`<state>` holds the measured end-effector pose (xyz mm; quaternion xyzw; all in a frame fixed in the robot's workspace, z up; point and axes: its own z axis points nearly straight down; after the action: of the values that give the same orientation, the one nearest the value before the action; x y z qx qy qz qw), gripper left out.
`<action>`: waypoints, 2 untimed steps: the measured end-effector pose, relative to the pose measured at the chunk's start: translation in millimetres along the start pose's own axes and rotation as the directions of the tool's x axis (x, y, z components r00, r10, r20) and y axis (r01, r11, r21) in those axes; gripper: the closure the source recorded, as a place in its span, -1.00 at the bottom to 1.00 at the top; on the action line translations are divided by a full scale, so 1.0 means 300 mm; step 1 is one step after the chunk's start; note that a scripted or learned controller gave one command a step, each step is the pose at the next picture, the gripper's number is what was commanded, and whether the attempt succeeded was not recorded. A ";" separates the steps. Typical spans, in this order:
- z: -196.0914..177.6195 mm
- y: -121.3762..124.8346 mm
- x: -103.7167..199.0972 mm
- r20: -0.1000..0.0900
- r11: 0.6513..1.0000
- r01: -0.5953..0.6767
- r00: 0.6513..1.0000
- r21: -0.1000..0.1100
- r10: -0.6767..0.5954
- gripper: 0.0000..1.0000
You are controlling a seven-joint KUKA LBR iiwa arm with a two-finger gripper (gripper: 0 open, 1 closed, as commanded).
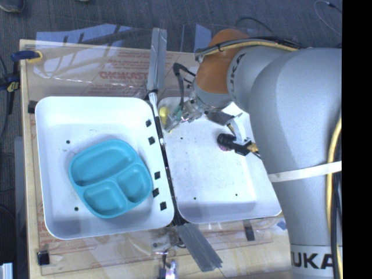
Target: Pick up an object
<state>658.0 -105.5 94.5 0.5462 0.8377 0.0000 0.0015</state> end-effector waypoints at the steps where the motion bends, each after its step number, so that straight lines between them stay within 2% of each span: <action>1: 0.002 -0.014 -0.030 0.000 1.000 0.017 1.000 -0.001 -0.017 1.00; 2: -0.328 0.076 0.179 -0.002 0.984 -0.180 0.984 0.003 0.180 1.00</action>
<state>656.9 -46.8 192.7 0.6197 0.7848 -0.0004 -0.0004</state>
